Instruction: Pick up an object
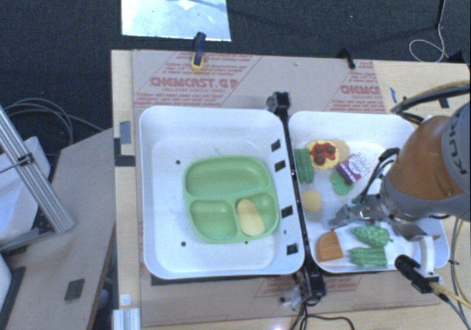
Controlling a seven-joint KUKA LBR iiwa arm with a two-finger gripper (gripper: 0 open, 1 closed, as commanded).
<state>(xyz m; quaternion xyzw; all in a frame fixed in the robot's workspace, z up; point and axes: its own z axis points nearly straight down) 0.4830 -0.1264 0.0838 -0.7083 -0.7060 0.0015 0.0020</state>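
Observation:
The right bin (383, 124) holds several toy foods. A red and yellow pizza slice (326, 152) lies at the back beside a dark green pickle (302, 164) and a purple and white piece (354, 167). A small green piece (341, 185) and a pale yellow ball (312, 201) lie mid-bin. An orange bread piece (329, 246) and two green leafy pieces (370, 235) (366, 255) sit at the front. My gripper (346, 215) hangs low over the bin's middle, just right of the yellow ball and above the bread piece. I see nothing held in it.
The left bin (162, 174) bears a green divided tray (221, 181) with a yellow potato-like piece (250, 216) in its front right compartment. A black divider (288, 174) runs between the bins. The arm's orange band (430, 163) covers the right bin's right side.

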